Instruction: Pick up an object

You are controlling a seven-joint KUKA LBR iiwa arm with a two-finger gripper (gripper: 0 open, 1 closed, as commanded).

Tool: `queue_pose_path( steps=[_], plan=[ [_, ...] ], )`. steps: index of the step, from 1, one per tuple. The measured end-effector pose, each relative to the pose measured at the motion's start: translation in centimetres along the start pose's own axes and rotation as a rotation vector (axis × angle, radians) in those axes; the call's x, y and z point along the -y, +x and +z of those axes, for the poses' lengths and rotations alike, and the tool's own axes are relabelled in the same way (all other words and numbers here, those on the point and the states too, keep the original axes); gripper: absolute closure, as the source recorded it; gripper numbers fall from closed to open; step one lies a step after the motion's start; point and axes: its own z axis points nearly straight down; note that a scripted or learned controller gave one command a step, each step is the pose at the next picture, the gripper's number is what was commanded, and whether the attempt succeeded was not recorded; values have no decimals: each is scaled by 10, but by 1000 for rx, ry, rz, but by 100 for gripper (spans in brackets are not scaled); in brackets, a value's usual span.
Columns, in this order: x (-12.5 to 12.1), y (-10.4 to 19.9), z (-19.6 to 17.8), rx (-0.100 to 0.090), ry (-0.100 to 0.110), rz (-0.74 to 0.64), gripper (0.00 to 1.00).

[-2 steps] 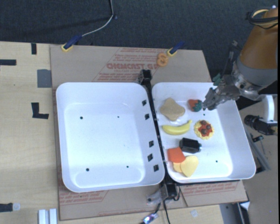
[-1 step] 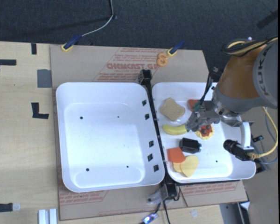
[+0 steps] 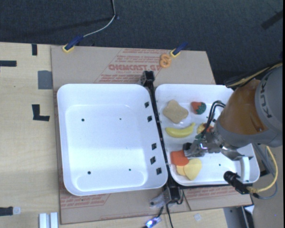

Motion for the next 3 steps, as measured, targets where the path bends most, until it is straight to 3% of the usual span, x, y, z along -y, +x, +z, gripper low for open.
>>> queue_pose_path(
  steps=[1,2,3],
  plan=[
    [-93,-5,17,13,-21,-6,100],
    [6,26,22,6,-1,-1,100],
    [-41,15,14,7,-2,-4,100]
  ],
)
